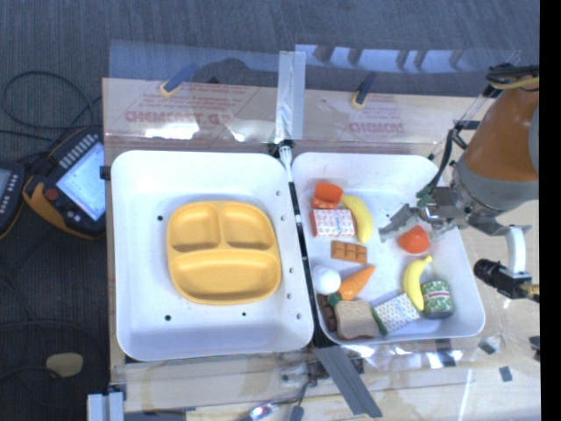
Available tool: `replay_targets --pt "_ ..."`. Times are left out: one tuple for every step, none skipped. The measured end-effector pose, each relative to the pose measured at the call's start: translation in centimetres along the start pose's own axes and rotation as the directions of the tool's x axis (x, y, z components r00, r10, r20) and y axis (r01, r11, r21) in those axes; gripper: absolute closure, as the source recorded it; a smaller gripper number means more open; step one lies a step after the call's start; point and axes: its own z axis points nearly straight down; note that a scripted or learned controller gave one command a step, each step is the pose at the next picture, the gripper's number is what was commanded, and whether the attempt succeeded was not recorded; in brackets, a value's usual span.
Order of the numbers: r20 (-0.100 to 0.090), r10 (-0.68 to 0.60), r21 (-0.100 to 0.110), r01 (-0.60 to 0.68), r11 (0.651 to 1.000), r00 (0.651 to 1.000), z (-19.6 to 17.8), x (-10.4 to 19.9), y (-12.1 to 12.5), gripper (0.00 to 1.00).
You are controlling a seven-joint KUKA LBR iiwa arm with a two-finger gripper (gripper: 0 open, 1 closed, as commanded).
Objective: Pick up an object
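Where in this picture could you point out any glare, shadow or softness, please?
Camera view: glare on the clear sheets behind the bins and along the bench's front edge; the yellow tray casts a soft shadow in the left bin; the whole frame is slightly soft, and the gripper is blurred.

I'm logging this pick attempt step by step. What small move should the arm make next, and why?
Probably lower straight down: the gripper hangs right at the red tomato in the right bin, and nothing shows between its fingers.
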Motion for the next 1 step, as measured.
replay_targets --pt "0.000 -0.064 -0.002 0.064 0.998 0.998 8.50 -1.72 2.25 0.00"
